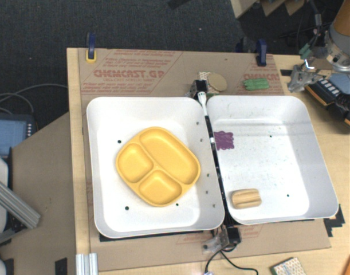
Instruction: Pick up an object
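A tan bread-roll-shaped object lies near the front left corner of the right bin. A small flat purple piece rests by that bin's left wall, further back. A yellow divided plate lies in the middle of the left bin. My gripper hangs at the far right, beyond the right bin's back right corner, well away from all three objects.
A green object and a round tan disc sit on the brown board behind the bins. Blue clamps hold the board's back edge. Cables and a black bracket run between the bins.
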`<state>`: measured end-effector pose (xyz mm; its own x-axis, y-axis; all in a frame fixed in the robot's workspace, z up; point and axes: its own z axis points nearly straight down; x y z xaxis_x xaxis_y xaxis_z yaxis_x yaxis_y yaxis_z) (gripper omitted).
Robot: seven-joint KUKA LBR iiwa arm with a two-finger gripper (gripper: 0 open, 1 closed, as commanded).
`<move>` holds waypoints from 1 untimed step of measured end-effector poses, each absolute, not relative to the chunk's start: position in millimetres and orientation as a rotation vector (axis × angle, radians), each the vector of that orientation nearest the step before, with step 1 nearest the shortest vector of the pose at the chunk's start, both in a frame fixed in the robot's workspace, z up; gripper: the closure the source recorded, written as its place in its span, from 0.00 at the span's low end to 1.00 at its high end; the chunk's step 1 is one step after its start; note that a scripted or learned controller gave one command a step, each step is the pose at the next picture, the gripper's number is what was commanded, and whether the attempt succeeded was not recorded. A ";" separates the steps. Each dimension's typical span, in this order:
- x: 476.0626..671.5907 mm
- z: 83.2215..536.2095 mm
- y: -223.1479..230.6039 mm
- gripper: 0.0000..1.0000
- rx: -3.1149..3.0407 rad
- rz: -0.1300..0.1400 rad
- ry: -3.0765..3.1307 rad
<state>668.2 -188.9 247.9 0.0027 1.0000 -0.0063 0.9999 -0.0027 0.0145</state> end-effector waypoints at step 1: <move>665.6 129.7 -148.7 1.00 2.223 -0.004 2.228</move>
<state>665.6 -148.7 129.7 -0.0025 1.0000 0.0025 1.0000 0.0025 -0.0058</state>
